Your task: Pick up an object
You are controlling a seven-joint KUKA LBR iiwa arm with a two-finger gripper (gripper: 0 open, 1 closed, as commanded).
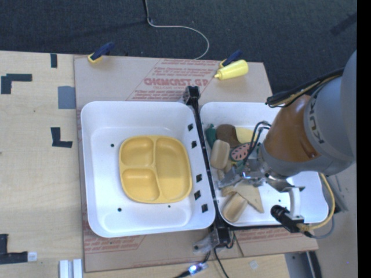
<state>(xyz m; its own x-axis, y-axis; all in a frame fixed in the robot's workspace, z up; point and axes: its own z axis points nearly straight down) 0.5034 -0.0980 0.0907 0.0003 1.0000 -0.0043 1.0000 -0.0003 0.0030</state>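
A yellow tray with three compartments lies flat in the left bin, well to the left of the gripper and across the black divider between the bins. The tray sits near the middle of its bin floor.

The gripper is down in the right bin, over the heap of small things along that bin's left side. Whether it is spread or pressed together cannot be told; the wrist and the arm cover it from above, and nothing can be seen pinched.

Just left of the gripper stands a tan, bread-like piece, close to the divider. Above and to the left of it lies a brown rounded piece with a dark green bit beside it. Right beside the gripper, on its upper left, is a watermelon slice, and above that a pale yellow piece. Below the gripper lie two more tan pieces, a rounded one and a wedge, touching each other.
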